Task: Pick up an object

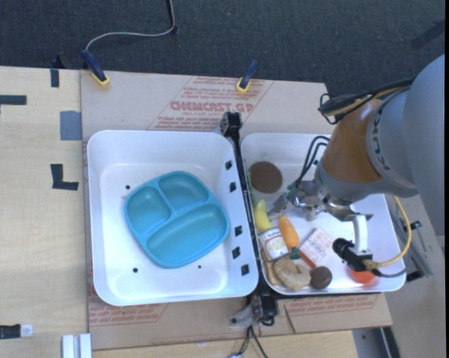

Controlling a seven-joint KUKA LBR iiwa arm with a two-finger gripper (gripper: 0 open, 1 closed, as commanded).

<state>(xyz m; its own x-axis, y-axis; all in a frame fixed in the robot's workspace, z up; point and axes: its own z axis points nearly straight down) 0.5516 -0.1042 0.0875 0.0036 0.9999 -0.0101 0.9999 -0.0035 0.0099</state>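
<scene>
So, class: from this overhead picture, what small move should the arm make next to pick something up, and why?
Probably a short move toward the carrot, then down. The hand sits over the right bin, just up and right of the carrot, with nothing seen in its grip. The carrot lies close by the banana and a small jar, so aim matters.

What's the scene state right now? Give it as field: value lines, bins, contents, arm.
left bin: holds a blue divided plate
right bin: brown round object, banana, carrot, small jar, pink-and-white packet, bagel-like item, dark round item, red item
arm: reaches in from the right, over the right bin
gripper: low over the right bin, near the banana and carrot; no object seen between its fingers
</scene>
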